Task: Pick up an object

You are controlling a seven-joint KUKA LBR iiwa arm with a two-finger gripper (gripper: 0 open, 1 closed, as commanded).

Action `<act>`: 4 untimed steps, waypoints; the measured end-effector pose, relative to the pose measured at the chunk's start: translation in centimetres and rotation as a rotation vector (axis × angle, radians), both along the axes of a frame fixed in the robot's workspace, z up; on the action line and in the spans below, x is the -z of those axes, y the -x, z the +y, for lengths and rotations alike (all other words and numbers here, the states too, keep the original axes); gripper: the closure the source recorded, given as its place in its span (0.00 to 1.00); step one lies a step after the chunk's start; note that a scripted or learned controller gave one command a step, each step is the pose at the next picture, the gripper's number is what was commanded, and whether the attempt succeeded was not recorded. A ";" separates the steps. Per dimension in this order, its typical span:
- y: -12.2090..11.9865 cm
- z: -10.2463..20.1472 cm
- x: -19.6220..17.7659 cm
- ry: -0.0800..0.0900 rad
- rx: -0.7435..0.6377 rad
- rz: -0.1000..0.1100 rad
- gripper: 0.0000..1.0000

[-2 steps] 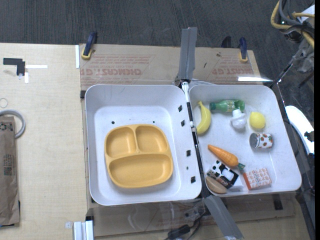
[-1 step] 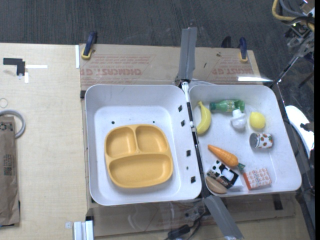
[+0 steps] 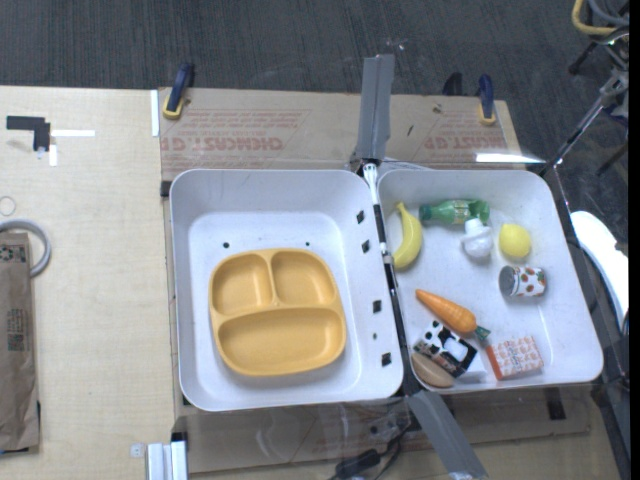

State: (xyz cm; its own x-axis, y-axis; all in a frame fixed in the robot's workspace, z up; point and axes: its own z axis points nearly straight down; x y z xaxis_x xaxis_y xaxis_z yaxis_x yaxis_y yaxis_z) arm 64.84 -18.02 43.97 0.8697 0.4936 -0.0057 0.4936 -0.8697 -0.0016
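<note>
Clutter is my worry right now: everything worth grabbing sits in the right bin (image 3: pixel 560 268), and I can't tell the claw's state from this angle. Candidates I'm watching: banana (image 3: pixel 406 236) hard against the divider wall, green bottle (image 3: pixel 453 211) lying on its side just beside it, lemon (image 3: pixel 514 241) near a small white piece (image 3: pixel 477 241), carrot (image 3: pixel 447 311) in the middle. Down at the near edge a black-and-white spotted toy (image 3: pixel 446 349) lies partly on top of a brown round thing (image 3: pixel 431 371), with a red-and-white carton (image 3: pixel 516 356) close by; a pinch there could catch two at once or knock one aside. The lemon, I'd guess, may roll away from a glancing touch, and the banana leaves little finger room at the wall. Left bin (image 3: pixel 190 298) carries a yellow divided plate (image 3: pixel 277 312). Writing: red mirrored lettering on the cardboard (image 3: pixel 240 126) behind, unreadable to me; carton print too small.
</note>
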 end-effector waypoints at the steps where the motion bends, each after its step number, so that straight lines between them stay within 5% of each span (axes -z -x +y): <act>1: -0.1 0.1 -0.7 0.001 -0.003 0.006 1.00; 2: 0.1 8.4 6.1 -0.002 -0.255 0.000 1.00; 3: 0.9 1.4 -0.1 0.000 -0.009 -0.002 1.00; 4: 0.2 4.1 0.1 -0.002 -0.247 0.002 1.00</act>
